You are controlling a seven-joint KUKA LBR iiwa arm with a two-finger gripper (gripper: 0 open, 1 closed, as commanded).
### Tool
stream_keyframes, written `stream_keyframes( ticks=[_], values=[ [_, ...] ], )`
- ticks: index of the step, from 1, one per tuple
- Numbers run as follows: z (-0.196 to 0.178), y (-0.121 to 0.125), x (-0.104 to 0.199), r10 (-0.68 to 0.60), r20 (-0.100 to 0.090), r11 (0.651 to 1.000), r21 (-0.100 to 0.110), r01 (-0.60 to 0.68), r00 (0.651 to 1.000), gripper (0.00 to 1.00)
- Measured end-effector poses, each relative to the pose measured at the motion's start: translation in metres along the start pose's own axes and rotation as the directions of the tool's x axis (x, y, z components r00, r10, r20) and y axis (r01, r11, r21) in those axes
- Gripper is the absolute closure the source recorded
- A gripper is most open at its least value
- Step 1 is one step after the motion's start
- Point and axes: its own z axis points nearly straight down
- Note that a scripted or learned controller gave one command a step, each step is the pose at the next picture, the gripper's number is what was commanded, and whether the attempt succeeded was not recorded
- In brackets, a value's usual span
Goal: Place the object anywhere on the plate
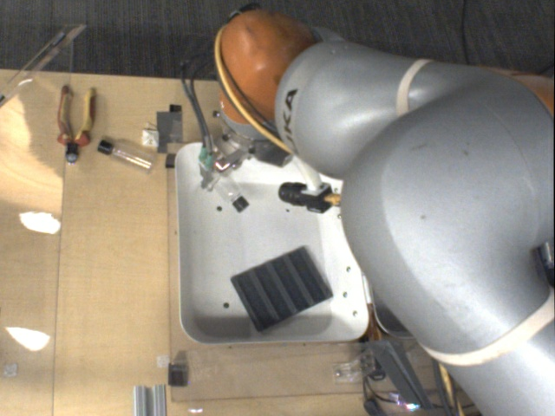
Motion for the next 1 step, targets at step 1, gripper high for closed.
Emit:
stream_keyframes(
  ticks=[1],
  values=[
    [-0.0122, 0.0018, 0.0006, -0.005, 0.002, 1.0, -0.006, 0.005, 1.0, 1.0]
  ],
)
